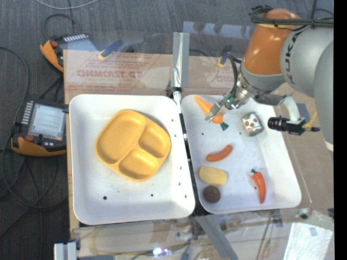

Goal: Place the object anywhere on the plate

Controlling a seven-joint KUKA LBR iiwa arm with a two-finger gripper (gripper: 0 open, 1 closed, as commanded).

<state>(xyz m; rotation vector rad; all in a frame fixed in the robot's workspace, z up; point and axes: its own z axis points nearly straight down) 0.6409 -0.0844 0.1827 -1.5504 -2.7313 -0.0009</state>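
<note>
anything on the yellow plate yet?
No. The yellow plate in the left bin has nothing in its compartments; the food items, like the sausage, lie in the right bin.

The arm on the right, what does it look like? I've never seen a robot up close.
The arm is thick, rounded and grey, with a glossy orange band above the wrist. Black cables loop over its top. It tapers to a small gripper with pale metal parts and green touches near the tip.

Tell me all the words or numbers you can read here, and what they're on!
"CHEMCAST", red and back to front, with more letters after it too blurred to read: on the clear sheet behind the bins.
"KU", part of a brand: on the grey arm.
Handheld screen, left: too small to read.
Small can: print too blurred.
</note>
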